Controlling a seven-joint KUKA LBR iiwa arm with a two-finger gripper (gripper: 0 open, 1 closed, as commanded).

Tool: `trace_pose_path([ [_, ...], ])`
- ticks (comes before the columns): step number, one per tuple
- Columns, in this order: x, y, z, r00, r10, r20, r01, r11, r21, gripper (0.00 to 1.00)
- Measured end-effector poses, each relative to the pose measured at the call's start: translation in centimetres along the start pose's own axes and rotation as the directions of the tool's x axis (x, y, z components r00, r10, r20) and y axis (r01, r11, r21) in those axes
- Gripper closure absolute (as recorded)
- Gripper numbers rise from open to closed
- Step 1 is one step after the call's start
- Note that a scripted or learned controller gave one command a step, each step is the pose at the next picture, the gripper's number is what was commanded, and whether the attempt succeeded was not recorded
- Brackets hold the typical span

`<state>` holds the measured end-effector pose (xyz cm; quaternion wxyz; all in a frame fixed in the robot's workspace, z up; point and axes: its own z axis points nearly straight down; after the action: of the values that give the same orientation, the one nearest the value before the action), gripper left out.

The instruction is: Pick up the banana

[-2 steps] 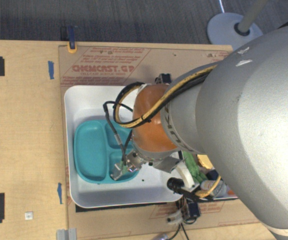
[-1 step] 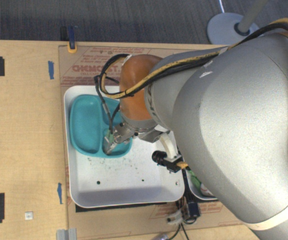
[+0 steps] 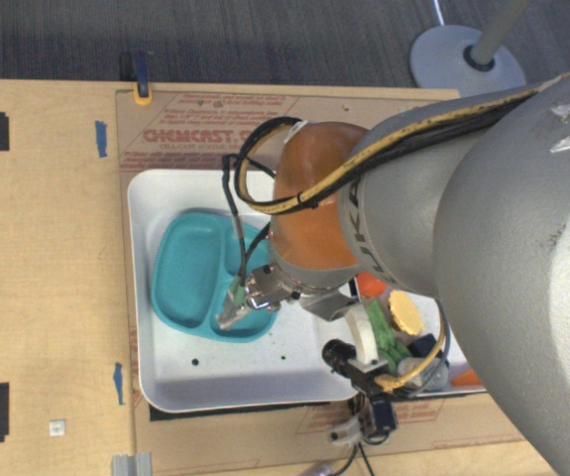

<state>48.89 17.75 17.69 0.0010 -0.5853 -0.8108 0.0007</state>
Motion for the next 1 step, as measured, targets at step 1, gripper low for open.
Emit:
trace_pose_path([
  [1, 2.86, 0.19, 8.67, 0.871, -0.492, 0.005, 0.492, 0.871, -0.007, 0.00],
])
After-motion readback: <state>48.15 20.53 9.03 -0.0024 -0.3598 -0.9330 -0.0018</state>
